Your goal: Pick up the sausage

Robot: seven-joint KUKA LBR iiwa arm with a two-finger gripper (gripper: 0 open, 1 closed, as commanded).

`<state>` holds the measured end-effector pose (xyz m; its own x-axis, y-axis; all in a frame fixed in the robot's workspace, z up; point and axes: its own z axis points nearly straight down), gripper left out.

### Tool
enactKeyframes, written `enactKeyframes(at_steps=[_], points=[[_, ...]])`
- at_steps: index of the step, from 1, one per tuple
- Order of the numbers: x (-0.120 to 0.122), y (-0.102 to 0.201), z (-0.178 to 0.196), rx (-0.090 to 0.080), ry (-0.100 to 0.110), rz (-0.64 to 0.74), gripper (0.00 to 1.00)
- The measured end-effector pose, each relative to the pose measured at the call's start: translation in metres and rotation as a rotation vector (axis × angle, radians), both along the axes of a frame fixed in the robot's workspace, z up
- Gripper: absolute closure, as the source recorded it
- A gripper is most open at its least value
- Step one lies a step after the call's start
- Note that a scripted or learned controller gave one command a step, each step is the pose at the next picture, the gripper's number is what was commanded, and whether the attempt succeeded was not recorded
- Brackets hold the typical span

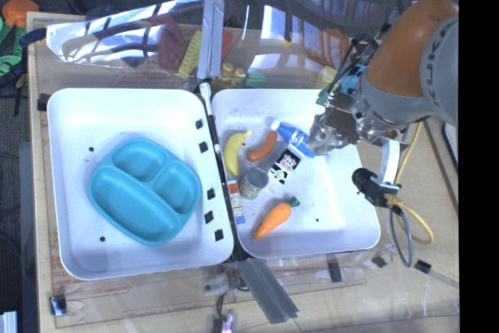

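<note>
Orange-red sausage [263, 145]: lies in the right bin [343, 234], upper left part, just beside the banana [232, 153] and the blue-capped bottle [287, 146].
Long axis: slanted, lower-left to upper-right.
Direction: the sausage lies left of the claw [323, 138], slightly lower, the bottle between them.
Claw: low over the bin; its opening cannot be made out.

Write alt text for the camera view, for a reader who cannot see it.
A grey robot arm's gripper hangs over the right bin, beside a sausage lying between a banana and a blue-capped bottle. A small can and a carrot lie nearer the camera; the left bin holds a blue divided plate.
</note>
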<state>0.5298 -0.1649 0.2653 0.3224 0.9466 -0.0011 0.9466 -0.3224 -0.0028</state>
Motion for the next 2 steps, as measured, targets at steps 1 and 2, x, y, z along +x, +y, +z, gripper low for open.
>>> enactKeyframes(at_steps=[1, 2], points=[[0.036, 0.053, -0.087, 0.001, 0.005, -0.076, 1.0], [0.036, 0.018, 0.0, 0.001, 0.0, 0.068, 1.0]])
